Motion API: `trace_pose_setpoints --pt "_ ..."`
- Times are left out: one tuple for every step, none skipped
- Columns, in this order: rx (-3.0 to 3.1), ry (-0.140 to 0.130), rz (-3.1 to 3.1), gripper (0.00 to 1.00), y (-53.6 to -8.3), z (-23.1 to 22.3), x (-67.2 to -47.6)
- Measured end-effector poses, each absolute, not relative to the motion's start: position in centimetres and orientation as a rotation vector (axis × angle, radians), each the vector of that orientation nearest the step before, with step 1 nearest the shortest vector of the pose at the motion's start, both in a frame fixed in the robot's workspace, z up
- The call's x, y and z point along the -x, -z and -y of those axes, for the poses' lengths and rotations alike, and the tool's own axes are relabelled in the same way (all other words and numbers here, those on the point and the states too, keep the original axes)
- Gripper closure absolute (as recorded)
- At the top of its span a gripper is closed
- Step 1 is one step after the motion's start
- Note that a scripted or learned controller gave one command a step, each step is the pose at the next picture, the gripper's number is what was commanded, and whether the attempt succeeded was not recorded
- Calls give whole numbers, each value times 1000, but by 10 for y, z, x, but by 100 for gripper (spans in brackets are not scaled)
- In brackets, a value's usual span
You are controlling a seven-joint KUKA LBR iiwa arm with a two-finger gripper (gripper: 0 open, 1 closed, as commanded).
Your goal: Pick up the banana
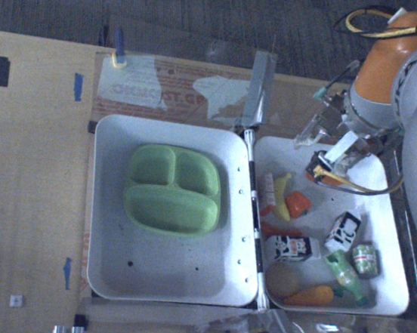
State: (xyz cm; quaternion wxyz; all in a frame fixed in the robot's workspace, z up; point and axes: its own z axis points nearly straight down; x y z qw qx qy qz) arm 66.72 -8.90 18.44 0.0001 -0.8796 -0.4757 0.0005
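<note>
Closest in, an orange carrot (312, 294) lies along the near wall of the right bin (395, 238), at about six o'clock in it, with a brownish round thing (279, 276) just beside its left end. At four o'clock lie a green bottle (345, 274) and a green can (364, 260), and a black-and-white carton (291, 247) sits at seven o'clock.

The banana (283, 185), small and yellow, lies at about ten o'clock in that bin, close to the wall shared with the left bin (165, 267). It is hemmed in: a white-and-red packet (267, 192) lies just beside it at nine o'clock, and a red-orange piece (298, 204) touches or nearly touches it at four o'clock.

The hand (312, 134) hangs over the far rim of the right bin, at roughly one o'clock from the banana and apart from it. Whether it is open or closed I cannot tell, and nothing shows in its grip.

By my reading this is the approach: the grasp is not yet made. The next move calls for shifting towards seven o'clock until the hand is over the banana, then a descent narrow enough to miss both neighbours. The left bin holds a green divided plate (173, 188) on the table (24, 176)
</note>
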Motion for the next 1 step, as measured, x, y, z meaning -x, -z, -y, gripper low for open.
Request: trace_pose_setpoints --pt "2641 -4 1695 0 -184 15 -661"
